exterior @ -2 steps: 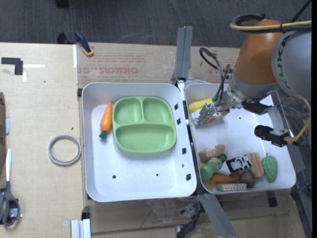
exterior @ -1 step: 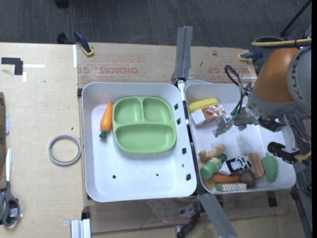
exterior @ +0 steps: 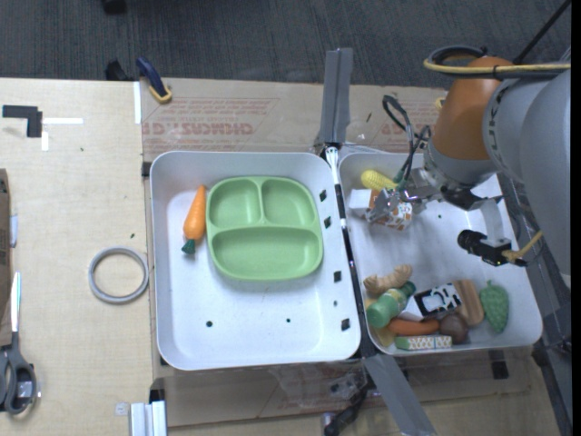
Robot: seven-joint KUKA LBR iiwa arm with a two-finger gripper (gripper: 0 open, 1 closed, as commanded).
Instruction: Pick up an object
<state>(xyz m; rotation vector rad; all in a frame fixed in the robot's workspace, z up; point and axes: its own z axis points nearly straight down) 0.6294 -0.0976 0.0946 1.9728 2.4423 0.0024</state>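
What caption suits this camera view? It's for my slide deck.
KUKA arm's gripper lowered into the right bin over toy food; green divided plate and carrot in the left.

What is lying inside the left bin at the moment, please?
The left bin holds a green divided plate and, touching its left edge, a toy carrot. The plate's compartments look bare. Whatever lies beneath the plate is covered.

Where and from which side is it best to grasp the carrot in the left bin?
Probably the carrot at mid-body, from straight above, fingers closing across its width. It lies flat, lengthwise beside the green plate, whose rim sits close on one side, so a narrow opening seems safer.
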